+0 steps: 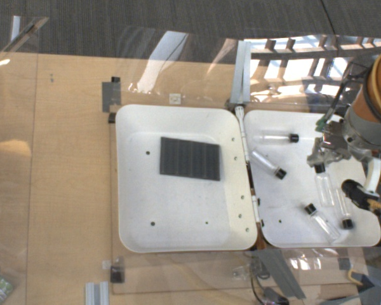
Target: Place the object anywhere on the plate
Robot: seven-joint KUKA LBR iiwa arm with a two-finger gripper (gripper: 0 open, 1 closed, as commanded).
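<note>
clear vials (274, 136) scattered in right bin (368, 237), dark ribbed plate (190, 158) in left bin (178, 234).
camera view: gripper (322, 159) hovers over right bin, finger state cannot tell. vials look light, rigid, slick, roll-prone; judge best grip mid-barrel, across the axis.

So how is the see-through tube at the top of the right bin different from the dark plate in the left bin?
The tube is clear with a black cap; the plate is dark grey all over. The tube is thin and long; the plate is a wide, flat rectangle. The tube lies in the right bin, the plate in the left bin. Both lie flat.
</note>
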